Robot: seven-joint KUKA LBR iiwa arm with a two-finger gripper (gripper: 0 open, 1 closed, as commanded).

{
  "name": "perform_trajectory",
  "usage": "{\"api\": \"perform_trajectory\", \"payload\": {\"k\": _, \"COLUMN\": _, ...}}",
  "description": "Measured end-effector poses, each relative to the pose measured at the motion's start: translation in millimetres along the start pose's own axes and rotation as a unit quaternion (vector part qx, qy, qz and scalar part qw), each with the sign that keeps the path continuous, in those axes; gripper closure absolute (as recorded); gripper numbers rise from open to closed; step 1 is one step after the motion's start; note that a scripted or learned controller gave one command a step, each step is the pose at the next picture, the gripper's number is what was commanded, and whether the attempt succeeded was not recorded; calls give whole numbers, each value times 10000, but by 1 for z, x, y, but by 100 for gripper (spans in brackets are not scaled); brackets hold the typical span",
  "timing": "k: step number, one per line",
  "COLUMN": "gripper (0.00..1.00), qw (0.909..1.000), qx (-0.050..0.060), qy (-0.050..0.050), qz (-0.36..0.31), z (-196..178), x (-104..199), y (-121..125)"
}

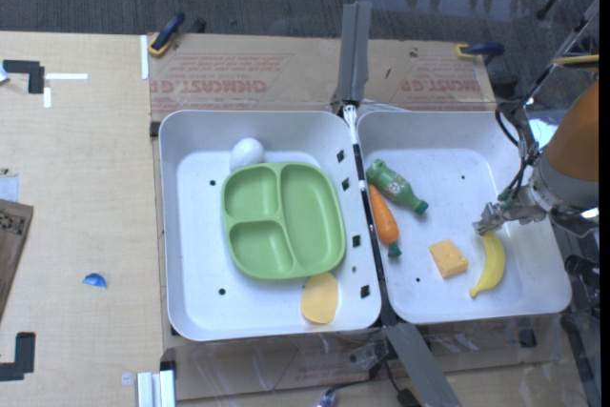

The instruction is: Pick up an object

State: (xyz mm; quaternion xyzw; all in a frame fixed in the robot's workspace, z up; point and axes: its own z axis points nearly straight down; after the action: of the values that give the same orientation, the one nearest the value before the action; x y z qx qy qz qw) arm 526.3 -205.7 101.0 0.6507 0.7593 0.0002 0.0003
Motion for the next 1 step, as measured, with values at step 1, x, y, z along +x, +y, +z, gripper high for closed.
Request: {"api": "perform_trajectory", "payload": {"k": 1, "gripper": 100, "qw": 9994, "qx": 4, "qy": -5, "qz": 355, "z": -116, "x": 43, "y": -42}}
